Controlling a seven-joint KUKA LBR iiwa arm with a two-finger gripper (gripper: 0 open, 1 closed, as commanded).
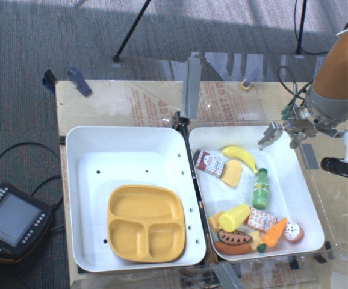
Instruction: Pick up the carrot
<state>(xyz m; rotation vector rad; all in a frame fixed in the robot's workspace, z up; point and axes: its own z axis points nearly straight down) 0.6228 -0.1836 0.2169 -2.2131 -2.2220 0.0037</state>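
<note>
While the pincer hangs over the far right corner of the right bin, its 2 fingers stand apart with nothing between them, one reaching left toward the bin's back rim and the other pointing down beside it. Behind it the grey wrist rises to the orange band of the arm at the right. Nearest the pincer, down and to its left, a banana lies on the bin floor; just beyond that sit a pale yellow cheese wedge and a dark red packet, touching each other. Almost straight below the pincer a green bottle stands apart from them. Further down, well away from the pincer at the near edge of the same bin, the carrot lies tilted, its green top toward the near rim, between a red and white box and a white speckled egg. Left of the carrot are a yellow cup on its side and a watermelon slice. Far to the pincer's left, the left bin holds a yellow divided tray with 3 compartments
</note>
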